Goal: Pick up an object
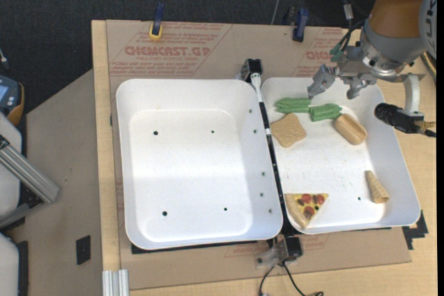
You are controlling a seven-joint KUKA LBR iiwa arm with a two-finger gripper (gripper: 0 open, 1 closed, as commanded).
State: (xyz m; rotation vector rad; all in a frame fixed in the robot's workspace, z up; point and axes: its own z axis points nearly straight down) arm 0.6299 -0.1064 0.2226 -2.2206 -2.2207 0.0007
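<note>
Toy food lies in the right bin (399,208): green bean pieces (309,108) at twelve o'clock, toast (288,129) and bread roll (349,129) below them, pizza slice (306,207) at seven, cone (377,186) at four. Gripper (338,84) hovers above the beans, fingers wide, holding nothing.

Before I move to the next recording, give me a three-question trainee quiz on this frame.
1. True or false: the gripper hangs over the left bin.
2. Which item lies nearest the right bin's front edge? A) pizza slice B) green bean pod C) bread roll
3. Fill in: the gripper's fingers are ____, with nothing between them.

Key: 1 false, it hangs over the right bin's far end. 2 A. 3 open.
</note>
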